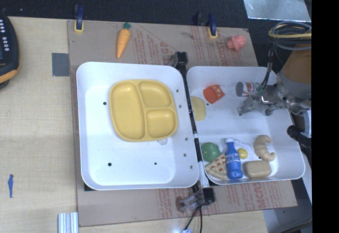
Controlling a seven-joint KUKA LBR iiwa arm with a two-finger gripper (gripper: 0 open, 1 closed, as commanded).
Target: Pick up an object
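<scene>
The hand [256, 107] hung spread and empty over the right bin [296, 173] near the small can [244, 88], a light, stiff, slick-sided thing lying at the bin's upper edge, probably best pinched across its round body.

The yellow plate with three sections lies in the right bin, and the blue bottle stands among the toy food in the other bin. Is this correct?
Not quite. The camera view shows the yellow plate in the left bin, not the right one. The blue bottle is among the toy food in the other bin, the right bin.
</scene>
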